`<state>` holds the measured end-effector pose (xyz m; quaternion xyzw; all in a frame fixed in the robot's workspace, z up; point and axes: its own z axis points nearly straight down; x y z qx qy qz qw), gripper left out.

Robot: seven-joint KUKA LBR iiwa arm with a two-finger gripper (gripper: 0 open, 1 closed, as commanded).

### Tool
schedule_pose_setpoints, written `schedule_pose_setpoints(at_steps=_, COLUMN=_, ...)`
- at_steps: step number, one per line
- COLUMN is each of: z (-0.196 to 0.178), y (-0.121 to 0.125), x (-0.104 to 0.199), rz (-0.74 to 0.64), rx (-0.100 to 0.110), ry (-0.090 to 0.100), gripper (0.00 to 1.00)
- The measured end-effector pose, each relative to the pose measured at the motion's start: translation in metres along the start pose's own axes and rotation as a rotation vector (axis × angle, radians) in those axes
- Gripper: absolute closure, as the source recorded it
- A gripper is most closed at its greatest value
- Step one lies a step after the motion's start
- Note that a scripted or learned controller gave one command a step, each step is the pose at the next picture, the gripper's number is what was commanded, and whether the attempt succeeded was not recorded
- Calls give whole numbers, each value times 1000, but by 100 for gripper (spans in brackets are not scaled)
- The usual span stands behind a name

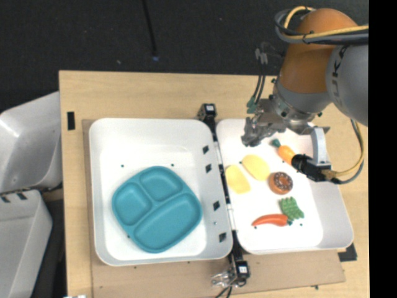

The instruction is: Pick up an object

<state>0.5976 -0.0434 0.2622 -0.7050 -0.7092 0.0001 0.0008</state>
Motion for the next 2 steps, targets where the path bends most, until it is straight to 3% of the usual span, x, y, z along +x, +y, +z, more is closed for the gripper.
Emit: schedule_pose_setpoints(at_steps=2, z=7, y=-32, x=90, rz=0, rx=0, ry=0, gripper=100)
